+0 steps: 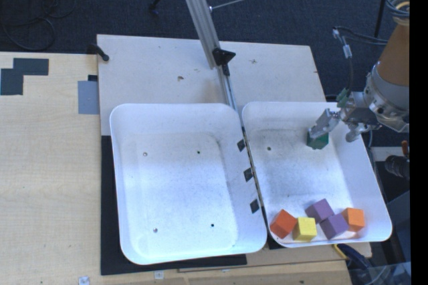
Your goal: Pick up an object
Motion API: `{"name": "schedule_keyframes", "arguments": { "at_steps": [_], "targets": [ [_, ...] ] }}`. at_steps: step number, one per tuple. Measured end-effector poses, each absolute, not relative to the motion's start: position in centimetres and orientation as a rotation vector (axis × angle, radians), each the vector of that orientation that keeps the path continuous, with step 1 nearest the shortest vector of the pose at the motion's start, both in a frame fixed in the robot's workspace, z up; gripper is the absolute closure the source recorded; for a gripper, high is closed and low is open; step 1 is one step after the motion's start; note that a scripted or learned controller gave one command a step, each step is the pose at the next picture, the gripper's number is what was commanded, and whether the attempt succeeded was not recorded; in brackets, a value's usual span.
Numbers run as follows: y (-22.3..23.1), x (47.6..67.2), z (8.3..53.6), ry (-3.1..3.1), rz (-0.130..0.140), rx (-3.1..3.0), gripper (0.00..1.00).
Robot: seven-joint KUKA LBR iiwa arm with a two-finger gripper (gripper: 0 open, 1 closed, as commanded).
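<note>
A fixed overhead camera looks down at a slant on a pale table (160,69) carrying two shallow white plastic bins side by side. The left bin (134,130) has a smooth, faintly speckled floor and rounded corners. The right bin (281,123) matches it in shape and finish.

From three o'clock, the grey robot arm with an orange band above its wrist (394,69) reaches over the right bin. Its metal two-finger hand (324,128) hangs over the bin's upper half, toward one o'clock of that bin. A small dark green block (318,140) sits at the fingertips, apparently caught between them and held just above the bin floor; the hand looks clenched on it, though the view is small and the grip is hard to confirm.

At the right bin's near edge, around six o'clock, five small matte cubes cluster together, likely gathered there by the sloping floor: an orange-red cube (284,223), a yellow cube (306,229), two purple cubes (321,209) (333,225), and an orange cube (355,218). They touch or nearly touch one another.

A ribbed aluminium rail (198,6) runs from twelve o'clock down to the seam between the bins. The pick seems underway, with the lift yet to be proven.
</note>
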State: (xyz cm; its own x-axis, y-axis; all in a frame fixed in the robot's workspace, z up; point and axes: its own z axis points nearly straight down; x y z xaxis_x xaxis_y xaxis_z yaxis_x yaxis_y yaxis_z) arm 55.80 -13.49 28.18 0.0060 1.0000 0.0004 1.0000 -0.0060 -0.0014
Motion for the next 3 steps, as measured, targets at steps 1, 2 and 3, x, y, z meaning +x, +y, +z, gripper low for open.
{"name": "schedule_keyframes", "arguments": {
  "at_steps": [1,2,3],
  "targets": [
    [-10.7,54.3,30.2,-2.224,-0.001,-2.216,0.0],
    [-19.3,59.5,18.3,-2.213,0.01,-2.221,0.0],
    [-20.9,66.3,8.7,-2.225,0.002,-2.218,0.0]
  ]
}}
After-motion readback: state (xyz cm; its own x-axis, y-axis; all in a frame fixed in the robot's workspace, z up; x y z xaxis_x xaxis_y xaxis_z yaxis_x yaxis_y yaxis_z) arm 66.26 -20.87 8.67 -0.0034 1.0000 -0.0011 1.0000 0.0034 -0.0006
